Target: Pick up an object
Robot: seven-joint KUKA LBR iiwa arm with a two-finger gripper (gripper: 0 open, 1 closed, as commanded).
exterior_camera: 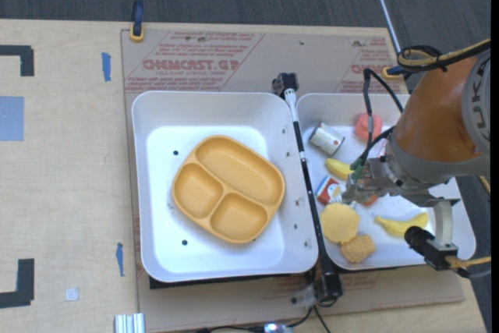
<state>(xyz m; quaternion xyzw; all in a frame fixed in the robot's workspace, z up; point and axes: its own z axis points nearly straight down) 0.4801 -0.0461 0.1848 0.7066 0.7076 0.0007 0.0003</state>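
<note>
My gripper (361, 189) hangs low over the middle of the right bin (465, 224). Its tip is just right of a small red and white packet (329, 189) and over a reddish item (368, 200) that it partly hides. A small yellow piece (337, 167) lies just above the tip, and a yellow disc (341, 221) just below it. I see nothing held between the fingers.
The right bin also holds a white can (326, 139), a pink item (368, 125), a waffle-like biscuit (358, 248) and a yellow banana (401, 226). In the left bin (148, 168) lies a yellow divided plate (228, 189). A ridge (302, 160) separates the bins.
</note>
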